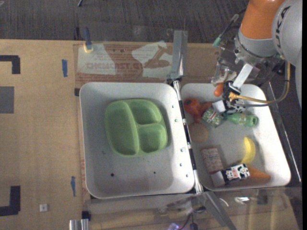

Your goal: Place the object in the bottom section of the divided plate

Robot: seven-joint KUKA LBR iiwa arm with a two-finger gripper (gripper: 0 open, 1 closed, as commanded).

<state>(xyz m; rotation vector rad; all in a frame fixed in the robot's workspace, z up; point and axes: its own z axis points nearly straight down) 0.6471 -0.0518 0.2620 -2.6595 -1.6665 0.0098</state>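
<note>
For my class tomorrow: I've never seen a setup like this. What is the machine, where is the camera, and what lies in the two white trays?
One camera looks down at a slant on a bench. The grey and orange robot arm reaches in from the right; its gripper hangs over the right bin. That bin holds a banana, a green bottle, a small milk carton, a carrot and other small items. The left bin holds a green divided plate. Whether the gripper holds anything is unclear.

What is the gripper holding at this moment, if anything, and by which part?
It cannot be told. The gripper hangs low over the right bin, above a green bottle, but no object shows clearly between its fingers.
</note>
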